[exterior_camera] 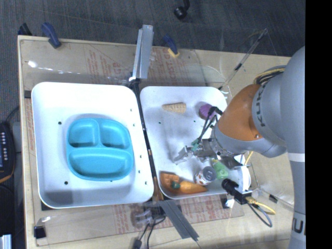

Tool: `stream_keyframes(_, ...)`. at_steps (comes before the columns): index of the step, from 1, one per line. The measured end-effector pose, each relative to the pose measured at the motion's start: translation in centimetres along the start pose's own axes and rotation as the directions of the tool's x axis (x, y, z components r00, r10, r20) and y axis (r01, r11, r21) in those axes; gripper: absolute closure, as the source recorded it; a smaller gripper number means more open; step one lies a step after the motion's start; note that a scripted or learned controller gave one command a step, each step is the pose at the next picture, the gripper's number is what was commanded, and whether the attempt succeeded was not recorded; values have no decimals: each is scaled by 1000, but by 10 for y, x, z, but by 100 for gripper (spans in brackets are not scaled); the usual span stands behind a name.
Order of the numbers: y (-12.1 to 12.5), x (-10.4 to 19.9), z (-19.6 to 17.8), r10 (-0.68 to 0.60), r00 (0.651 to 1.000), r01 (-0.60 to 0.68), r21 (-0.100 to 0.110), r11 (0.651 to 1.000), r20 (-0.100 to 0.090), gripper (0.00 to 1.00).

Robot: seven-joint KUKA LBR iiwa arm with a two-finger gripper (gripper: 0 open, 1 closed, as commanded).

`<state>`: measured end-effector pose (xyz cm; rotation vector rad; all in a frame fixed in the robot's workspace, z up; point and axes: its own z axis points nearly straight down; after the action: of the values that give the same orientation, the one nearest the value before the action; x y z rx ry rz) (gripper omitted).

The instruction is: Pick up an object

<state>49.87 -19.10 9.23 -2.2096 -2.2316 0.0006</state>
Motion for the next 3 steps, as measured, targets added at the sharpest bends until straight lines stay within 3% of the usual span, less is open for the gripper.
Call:
stream_keyframes(1,83,-16,1,2,1000,-2,1,1000,-1,0)
stream_keyframes(2,-16,-19,-1,1,1000,-1,-2,1000,0,0)
stream_keyframes(3,-14,-19,-11,-4,1000,4,-4,1000,2,100)
